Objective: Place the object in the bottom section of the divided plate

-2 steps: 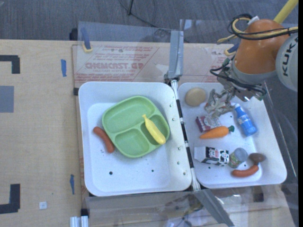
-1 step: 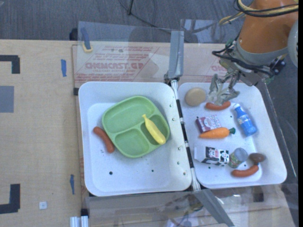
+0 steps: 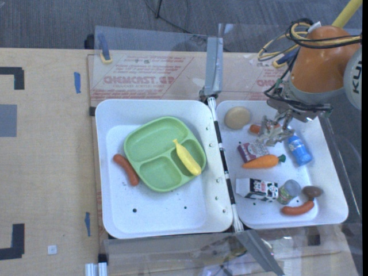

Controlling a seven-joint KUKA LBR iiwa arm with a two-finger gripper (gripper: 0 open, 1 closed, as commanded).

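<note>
White shallow bins point(image 3: 115, 211) — banana point(image 3: 187, 157) curved on smooth green plate point(image 3: 144, 142)

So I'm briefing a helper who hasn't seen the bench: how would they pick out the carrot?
Look in the right white bin, the one the arm reaches over. Near its middle, just below the gripper, lies the carrot, pointing sideways beside a small dark red packet. It is the only bright orange, tapered piece with a green tip; the sausage near the bottom edge is redder and curved.
</note>
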